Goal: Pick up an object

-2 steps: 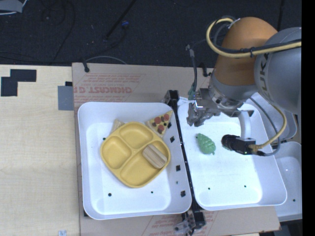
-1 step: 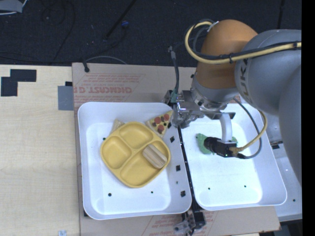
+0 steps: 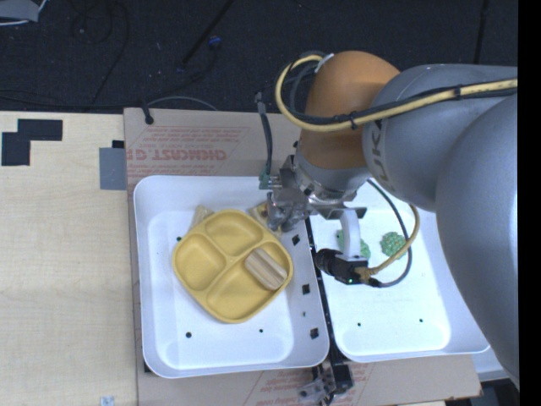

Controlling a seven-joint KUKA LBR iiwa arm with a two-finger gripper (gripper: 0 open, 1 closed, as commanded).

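I'm picking out red print on the cardboard sheet (image 3: 203, 146) just above the left bin (image 3: 152, 227), upside down to me and too blurred to spell. More red lettering below that bin, equally unreadable.

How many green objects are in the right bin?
2. One green piece lies near the bin's middle, and another green piece sits left of it, partly behind the arm. The arm may hide more.

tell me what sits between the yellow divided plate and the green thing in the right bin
In the camera view, the two bins' meeting rims run between the yellow plate and the green object, with the gripper and its cabling hanging over that stretch.
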